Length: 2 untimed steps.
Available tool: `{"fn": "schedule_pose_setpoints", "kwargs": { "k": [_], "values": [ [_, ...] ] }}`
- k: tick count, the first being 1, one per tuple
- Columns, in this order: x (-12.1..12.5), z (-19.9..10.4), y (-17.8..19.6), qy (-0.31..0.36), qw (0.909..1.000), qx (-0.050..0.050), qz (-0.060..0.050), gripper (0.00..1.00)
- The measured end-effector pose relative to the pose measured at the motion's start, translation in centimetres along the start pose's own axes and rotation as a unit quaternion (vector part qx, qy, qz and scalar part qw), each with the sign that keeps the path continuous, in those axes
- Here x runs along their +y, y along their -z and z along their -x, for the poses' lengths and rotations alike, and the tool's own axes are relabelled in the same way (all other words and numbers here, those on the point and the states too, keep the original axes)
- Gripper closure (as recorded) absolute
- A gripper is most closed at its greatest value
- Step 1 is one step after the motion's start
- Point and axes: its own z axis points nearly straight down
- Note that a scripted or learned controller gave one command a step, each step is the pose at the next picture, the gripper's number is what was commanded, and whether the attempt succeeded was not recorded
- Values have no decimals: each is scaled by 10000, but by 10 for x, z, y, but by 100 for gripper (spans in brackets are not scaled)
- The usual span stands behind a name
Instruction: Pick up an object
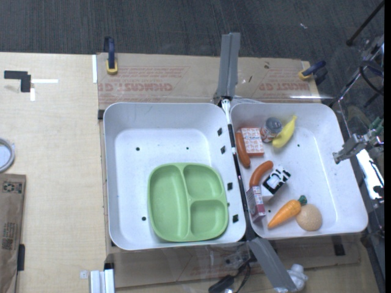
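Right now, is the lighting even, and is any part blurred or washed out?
Camera view: soft, even light with faint shadows under the green plate; the white right bin stays readable without harsh glare; small items like the carrot look slightly soft; the gripper is somewhat blurred.

Tape roll (3, 155) cut by left edge. Brown paper bag (12, 215) near-left, partly cut too. Small can (272, 129) far in right bin (324, 163): label too small to read. Black-white block (276, 180): markings unclear.

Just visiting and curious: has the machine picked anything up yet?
Not yet, it seems. Nothing looks done: the carrot, banana and sausage all lie in the right bin. Nothing is visibly in hand. The whole pick is left.
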Motion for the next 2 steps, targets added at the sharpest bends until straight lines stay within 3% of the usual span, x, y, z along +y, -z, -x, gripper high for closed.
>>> {"fn": "schedule_pose_setpoints", "kwargs": {
  "k": [1,2],
  "values": [
    [97,-10,-114,-190,9998,-2,6,0],
    [146,12,-198,-53,10000,-8,26,0]
  ]
}}
